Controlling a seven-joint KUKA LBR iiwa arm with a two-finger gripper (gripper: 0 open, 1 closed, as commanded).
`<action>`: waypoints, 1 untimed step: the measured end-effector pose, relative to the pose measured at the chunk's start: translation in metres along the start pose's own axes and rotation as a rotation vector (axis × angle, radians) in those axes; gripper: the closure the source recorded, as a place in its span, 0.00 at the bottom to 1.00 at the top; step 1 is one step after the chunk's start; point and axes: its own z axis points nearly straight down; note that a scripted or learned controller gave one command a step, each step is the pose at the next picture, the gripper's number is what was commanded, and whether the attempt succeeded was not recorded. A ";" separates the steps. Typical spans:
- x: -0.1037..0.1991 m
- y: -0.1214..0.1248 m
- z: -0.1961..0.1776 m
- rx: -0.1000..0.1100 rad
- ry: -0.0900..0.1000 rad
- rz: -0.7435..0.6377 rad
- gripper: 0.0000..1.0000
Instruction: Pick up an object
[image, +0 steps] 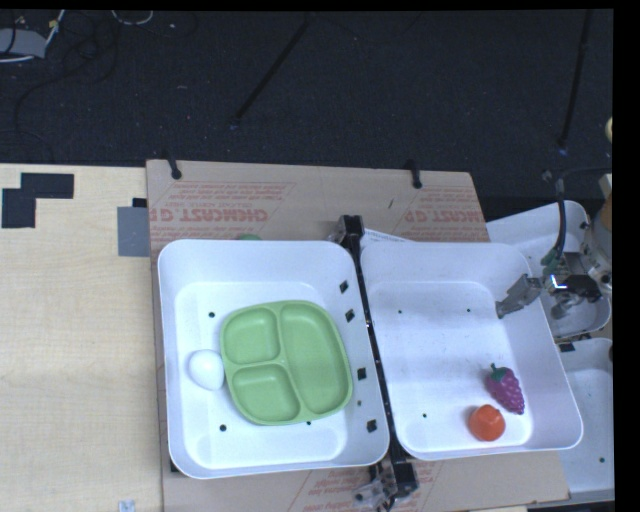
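A purple grape bunch (506, 389) lies in the right bin (440, 310), near its right wall. An orange round fruit (486, 422) sits just in front of the grapes, towards the bin's front right corner. In the left bin (190, 270) a green divided plate (285, 361) lies flat, with a white egg (206, 369) touching its left side. My gripper (538, 303) hovers over the right bin's right rim, behind the grapes and apart from them. It is open and nothing is between its fingers (516, 296).
The two bins sit side by side on a cardboard sheet (310, 200), joined by a black divider (365, 340). A pale wooden bench top (70, 350) lies to the left. White parts stand at the right edge (590, 370).
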 end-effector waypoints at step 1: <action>0.010 -0.002 0.060 0.001 0.001 -0.001 0.00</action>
